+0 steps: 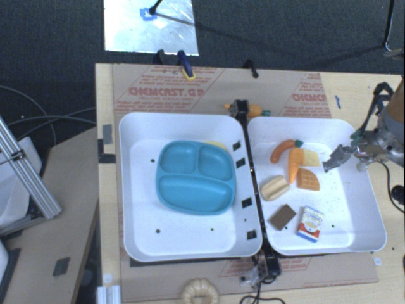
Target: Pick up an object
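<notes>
While the gripper [334, 159], whose state cannot be told, is poised over the right bin [370, 230], crowded food pieces [297, 168] risk being nudged aside.

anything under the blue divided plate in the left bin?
A pale yellow edge pokes out from behind the blue plate at its upper right, in the left bin. The plate covers the rest, so what it is can't be told.

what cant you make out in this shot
- gripper, camera view: too small and blurred to judge its fingers.
- yellow item, left bin: mostly hidden behind the blue plate.
- small box, right bin: print too small to read.
- arm: cut off by the right edge.
</notes>
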Motion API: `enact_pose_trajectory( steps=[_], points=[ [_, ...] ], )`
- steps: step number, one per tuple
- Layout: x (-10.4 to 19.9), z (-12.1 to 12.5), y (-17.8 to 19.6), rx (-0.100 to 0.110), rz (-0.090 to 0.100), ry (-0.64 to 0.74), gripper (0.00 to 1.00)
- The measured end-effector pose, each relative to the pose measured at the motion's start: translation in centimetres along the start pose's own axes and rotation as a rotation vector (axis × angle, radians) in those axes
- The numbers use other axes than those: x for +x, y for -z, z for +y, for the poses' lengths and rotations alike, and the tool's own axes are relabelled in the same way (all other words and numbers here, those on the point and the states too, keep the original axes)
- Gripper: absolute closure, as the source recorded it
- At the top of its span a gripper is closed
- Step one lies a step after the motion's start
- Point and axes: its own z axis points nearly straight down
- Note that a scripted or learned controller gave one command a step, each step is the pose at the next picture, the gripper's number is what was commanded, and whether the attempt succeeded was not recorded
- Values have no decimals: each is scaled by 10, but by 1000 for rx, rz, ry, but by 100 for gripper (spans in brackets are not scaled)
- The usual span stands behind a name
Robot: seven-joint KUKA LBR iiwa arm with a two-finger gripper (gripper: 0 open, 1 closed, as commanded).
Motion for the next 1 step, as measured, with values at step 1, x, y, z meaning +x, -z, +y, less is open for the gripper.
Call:
enact_pose_trajectory(
  steps=[1],
  points=[
    [0,3,7,-12,-3,3,0]
  ],
)
